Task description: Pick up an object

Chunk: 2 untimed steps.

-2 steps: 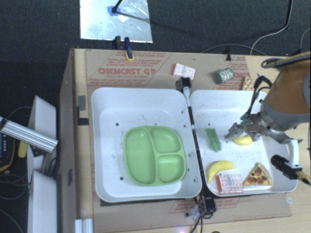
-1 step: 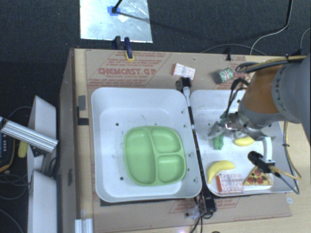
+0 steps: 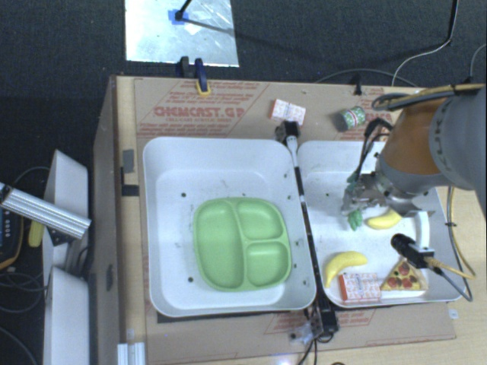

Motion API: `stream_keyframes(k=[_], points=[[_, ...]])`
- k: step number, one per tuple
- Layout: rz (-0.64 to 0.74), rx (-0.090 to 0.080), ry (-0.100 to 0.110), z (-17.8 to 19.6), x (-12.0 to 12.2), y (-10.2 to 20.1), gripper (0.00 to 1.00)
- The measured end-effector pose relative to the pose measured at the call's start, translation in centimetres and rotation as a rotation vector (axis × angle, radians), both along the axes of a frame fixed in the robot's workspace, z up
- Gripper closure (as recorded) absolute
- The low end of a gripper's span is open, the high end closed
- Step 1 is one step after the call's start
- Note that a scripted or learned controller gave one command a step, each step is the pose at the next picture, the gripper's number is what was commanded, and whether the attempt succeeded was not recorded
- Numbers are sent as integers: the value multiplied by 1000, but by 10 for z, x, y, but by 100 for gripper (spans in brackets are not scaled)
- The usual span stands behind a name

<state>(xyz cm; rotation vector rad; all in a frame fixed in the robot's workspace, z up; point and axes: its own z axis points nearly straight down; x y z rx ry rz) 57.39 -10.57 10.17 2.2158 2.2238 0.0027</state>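
My gripper (image 3: 356, 202) hangs low in the right bin (image 3: 327, 166), near its middle, with the grey arm and its orange band behind it to the right. A small green object (image 3: 354, 220) lies just under the gripper's tip, and whether it is gripped is hidden. Right beside it lies a yellow banana-shaped piece (image 3: 383, 220). Nearer the front of this bin are a second yellow banana (image 3: 344, 264), a red and white box (image 3: 358, 286) and a pizza slice (image 3: 403, 277).
The left bin (image 3: 175, 166) holds a green divided plate (image 3: 242, 243). On the bench behind the bins sit a small green can (image 3: 351, 118) and a white and red card (image 3: 288, 112). A black divider (image 3: 299, 196) runs between the bins.
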Motion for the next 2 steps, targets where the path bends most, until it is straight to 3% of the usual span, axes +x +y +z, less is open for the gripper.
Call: stream_keyframes(k=[1,2], points=[[0,-1,-4,130,-26,-2,100],[2,1,1,114,24,45,100]])
